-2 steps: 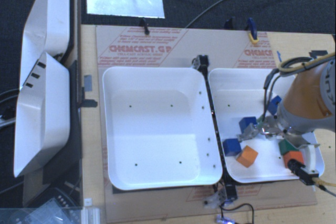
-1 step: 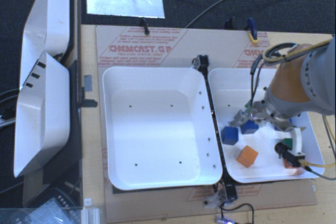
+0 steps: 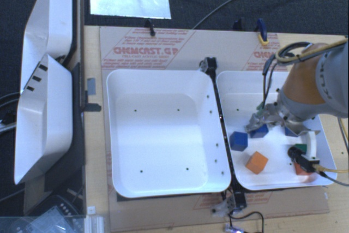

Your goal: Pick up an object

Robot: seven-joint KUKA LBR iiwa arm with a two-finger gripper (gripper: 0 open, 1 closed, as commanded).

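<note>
arm (image 3: 319, 84) cut off at right — red object (image 3: 299, 167) partly hidden

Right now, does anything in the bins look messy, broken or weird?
Nothing looks spilled or broken. The blue block and orange block sit loose in the right bin, a bit crooked to each other. The gripper hangs low over another blue block there.

Red lettering reading "CHEMCAST" followed by "GP" is printed on the protective sheet (image 3: 147, 47) beneath the bins. A second red imprint near the right bin is only partly legible. Smaller lines cannot be read.
</note>
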